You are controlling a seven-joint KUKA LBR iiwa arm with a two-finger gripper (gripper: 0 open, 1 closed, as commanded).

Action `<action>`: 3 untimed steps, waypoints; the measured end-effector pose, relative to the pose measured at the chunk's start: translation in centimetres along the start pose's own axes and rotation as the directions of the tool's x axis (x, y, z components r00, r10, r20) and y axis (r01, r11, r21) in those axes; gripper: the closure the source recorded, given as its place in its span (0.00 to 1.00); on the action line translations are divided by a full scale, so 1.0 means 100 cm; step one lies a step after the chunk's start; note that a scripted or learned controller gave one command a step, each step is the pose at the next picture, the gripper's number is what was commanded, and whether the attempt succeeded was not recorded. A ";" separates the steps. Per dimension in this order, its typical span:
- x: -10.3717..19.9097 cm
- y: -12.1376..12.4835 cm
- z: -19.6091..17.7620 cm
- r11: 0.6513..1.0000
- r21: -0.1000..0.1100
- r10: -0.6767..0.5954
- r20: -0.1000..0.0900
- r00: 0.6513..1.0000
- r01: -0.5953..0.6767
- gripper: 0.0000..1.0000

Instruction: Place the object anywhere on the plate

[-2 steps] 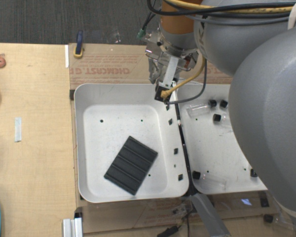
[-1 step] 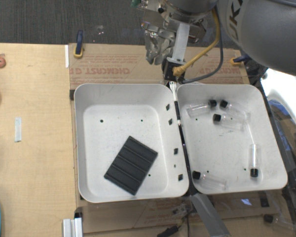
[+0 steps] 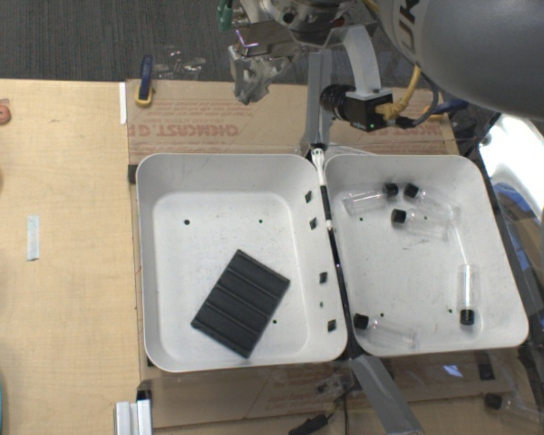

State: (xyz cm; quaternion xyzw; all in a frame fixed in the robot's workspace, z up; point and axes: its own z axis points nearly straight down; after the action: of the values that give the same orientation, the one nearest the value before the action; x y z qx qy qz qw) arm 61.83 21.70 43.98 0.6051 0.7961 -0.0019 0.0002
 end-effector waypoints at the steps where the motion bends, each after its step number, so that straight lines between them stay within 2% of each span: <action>1: -0.013 0.023 -0.001 0.735 -0.003 -0.678 0.002 0.735 0.678 1.00; 2: -0.015 -0.029 0.098 0.444 -0.003 -0.896 0.001 0.444 0.896 1.00; 3: 0.008 -0.074 0.163 0.302 -0.003 -0.953 0.001 0.302 0.953 1.00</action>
State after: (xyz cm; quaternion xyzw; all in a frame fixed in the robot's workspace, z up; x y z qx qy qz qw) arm 54.40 20.42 27.71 0.0179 0.9998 -0.0002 -0.0005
